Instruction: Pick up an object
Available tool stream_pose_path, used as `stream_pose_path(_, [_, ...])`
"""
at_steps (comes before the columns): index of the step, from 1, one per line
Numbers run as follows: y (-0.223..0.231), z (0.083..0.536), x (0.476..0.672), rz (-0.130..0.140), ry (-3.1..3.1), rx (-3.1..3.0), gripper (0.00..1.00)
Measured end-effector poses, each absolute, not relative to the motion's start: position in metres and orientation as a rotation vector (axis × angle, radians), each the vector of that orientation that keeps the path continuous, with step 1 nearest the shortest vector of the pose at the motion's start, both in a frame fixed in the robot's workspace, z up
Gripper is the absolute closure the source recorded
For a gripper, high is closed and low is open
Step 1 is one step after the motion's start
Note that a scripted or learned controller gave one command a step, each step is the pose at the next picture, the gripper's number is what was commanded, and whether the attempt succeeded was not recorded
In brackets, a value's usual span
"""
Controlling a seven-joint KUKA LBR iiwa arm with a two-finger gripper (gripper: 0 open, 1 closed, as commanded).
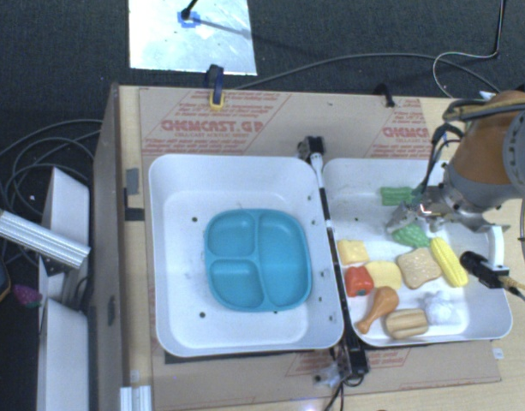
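Dark carpet floor, cardboard-topped bench (245, 114) with two white bins side by side. Left bin (172, 229) holding a blue divided plate (258, 259), flat at centre. Right bin (485, 319) packed with toy food. Grey arm (493, 157) reaching in from right, low over right bin's upper part. Gripper (414, 215) down among green pieces; fingers' state: cannot tell. Green block (396, 195) just left of gripper, green leafy piece (410, 235) right under it. Below: bread slice (419, 266), corn cob (449, 261), yellow cheese (352, 252), red pepper (358, 280), drumstick (378, 306), bread roll (406, 322), small white lump (439, 307).
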State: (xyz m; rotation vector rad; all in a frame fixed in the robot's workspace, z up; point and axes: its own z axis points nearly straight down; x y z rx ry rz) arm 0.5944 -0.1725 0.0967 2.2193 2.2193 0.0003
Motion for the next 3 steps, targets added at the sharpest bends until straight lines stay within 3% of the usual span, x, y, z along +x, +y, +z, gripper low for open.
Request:
stream_pose_path(1, [-0.140,0.085,0.652,0.004,2.225,2.215,0.00])
stream_pose_path(2, [-0.131,0.085,0.600,0.001,2.223,2.219,0.00])
stream_pose_path(3, [-0.098,0.084,0.666,-0.012,2.228,2.229,0.00])
